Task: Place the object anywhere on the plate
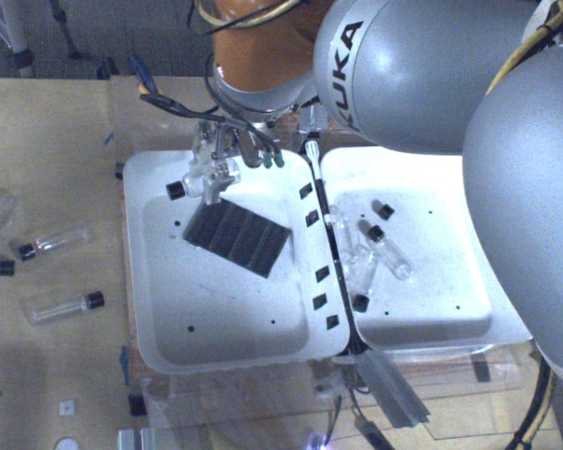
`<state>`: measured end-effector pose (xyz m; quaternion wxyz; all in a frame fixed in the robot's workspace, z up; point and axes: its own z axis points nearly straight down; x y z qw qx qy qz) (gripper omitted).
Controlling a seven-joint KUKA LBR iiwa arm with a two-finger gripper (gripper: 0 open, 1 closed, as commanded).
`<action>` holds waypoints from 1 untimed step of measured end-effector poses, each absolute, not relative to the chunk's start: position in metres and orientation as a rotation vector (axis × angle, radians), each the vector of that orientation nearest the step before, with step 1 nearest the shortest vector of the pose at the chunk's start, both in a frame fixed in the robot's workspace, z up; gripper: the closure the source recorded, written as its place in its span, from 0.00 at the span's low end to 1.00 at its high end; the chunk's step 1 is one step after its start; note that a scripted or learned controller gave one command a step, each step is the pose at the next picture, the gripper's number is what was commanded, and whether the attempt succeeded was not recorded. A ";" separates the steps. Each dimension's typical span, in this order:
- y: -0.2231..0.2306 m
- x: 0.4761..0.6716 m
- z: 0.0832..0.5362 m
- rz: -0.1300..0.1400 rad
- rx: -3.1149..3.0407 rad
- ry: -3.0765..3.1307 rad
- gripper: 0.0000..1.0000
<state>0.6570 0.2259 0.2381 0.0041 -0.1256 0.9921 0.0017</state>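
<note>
A dark grey ridged plate point(239, 237) lies tilted on the floor of the left bin point(169, 331), toward its far side. My gripper point(214, 184) hangs just above the plate's far left corner, below the orange wrist band. It is shut on a small clear vial point(191, 187) whose black cap sticks out to the left of the fingers. The vial lies roughly level, just off the plate's edge and a little above the bin floor.
Several clear vials with black caps point(371, 251) lie in the right bin point(450, 322). A black divider with tabs point(321, 251) runs between the bins. More vials point(61, 242) lie loose on the bench to the left. The arm's grey body covers the upper right.
</note>
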 end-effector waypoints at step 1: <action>0.225 0.668 0.102 0.004 0.140 3.134 1.00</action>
